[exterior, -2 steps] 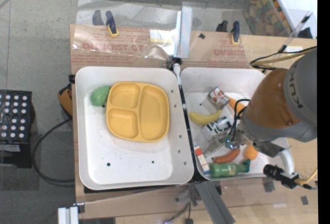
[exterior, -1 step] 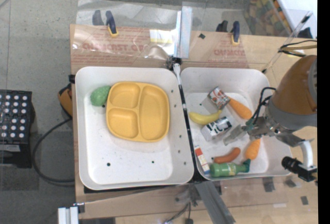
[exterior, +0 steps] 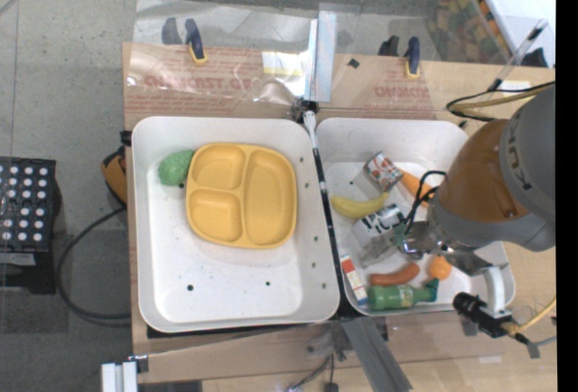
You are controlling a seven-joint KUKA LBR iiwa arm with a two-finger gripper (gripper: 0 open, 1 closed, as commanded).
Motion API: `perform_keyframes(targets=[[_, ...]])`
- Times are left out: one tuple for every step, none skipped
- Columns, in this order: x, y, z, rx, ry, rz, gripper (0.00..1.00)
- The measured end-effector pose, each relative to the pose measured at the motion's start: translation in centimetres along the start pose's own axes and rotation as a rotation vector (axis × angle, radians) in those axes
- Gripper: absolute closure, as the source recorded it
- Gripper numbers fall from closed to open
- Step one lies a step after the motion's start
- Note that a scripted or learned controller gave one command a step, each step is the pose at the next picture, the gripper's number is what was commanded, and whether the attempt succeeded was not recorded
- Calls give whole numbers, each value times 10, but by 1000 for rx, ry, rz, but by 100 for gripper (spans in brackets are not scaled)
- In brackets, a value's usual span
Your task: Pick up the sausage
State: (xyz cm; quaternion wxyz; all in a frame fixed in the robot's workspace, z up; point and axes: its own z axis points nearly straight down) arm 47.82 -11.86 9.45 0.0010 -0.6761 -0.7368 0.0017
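The sausage (exterior: 395, 275) lies flat near the front of the right bin (exterior: 348, 139), just above the green bottle (exterior: 402, 295) and beside a small orange piece (exterior: 439, 267). My fingers (exterior: 390, 243) hang just over it, beside the banana (exterior: 359, 205) and a dark-and-white packet (exterior: 386, 219); in this slanted view they are a blur of grey metal, so I cannot tell whether they stand wide or narrow. Nothing is visibly caught between them, and the sausage rests on the bin floor. I judge the reach mostly done, while the descent, the closing and the lift are left. The yellow tray (exterior: 242, 196) sits in the left bin (exterior: 226, 291).
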Motion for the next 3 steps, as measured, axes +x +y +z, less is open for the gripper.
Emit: perform_keyframes(targets=[[-73,11,-51,-1,-2,-348,0],[-2,1,1,-4,-2,-276,0],[18,23,1,-3,-1,-89,0]])
